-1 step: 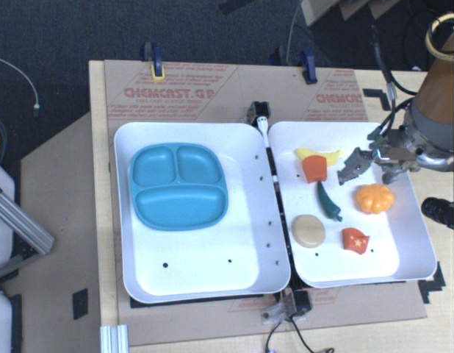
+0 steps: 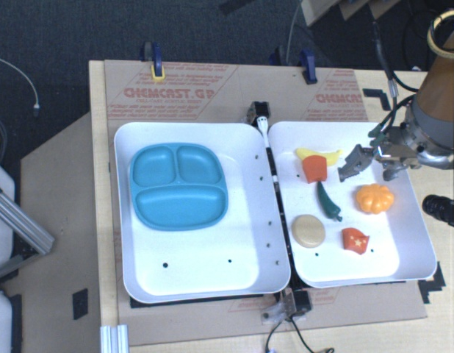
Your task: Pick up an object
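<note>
Brown cardboard sheeting (image 2: 212, 87) covers the tabletop, printed in faded red with "CHEMCAST GP" at the left and a partly hidden repeat at the right. Two shallow white bins sit on it side by side. The left white bin (image 2: 139, 263) carries a blue plastic three-compartment plate (image 2: 179, 186). The right white bin (image 2: 411, 259) carries a yellow banana-shaped piece (image 2: 319, 154), a red-orange block (image 2: 314, 169), a dark green pepper-shaped piece (image 2: 328, 202), a round beige disc (image 2: 309, 230), a small red strawberry-like piece (image 2: 355, 240) and an orange pumpkin-shaped toy (image 2: 375, 198). The hand (image 2: 372, 166) hangs above the bin's upper right part, fingers spread apart with nothing between them, just above the pumpkin toy.
</note>
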`<state>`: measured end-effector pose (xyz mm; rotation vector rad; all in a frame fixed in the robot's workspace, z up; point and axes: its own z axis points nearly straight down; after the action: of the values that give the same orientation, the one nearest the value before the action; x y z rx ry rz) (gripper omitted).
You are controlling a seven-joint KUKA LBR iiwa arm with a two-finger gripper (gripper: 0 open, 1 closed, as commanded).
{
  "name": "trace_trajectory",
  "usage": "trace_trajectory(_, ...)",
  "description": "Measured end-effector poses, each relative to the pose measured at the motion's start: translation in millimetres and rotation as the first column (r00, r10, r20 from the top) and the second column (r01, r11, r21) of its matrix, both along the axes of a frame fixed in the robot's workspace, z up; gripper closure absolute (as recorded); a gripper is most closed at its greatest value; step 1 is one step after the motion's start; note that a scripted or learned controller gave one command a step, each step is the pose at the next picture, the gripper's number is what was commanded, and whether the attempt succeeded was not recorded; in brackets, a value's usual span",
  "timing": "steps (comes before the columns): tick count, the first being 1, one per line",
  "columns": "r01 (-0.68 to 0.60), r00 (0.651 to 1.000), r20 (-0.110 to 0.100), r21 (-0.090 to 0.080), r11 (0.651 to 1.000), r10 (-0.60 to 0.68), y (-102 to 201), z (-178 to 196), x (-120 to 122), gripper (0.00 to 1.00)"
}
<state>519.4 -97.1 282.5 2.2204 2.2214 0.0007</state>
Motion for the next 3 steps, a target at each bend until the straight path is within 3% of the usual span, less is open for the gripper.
trace_trajectory(3, 0.001, 1.000, -0.008, 0.002, 1.000, -0.001, 15.5, -145.8, 3.4, 0.00)
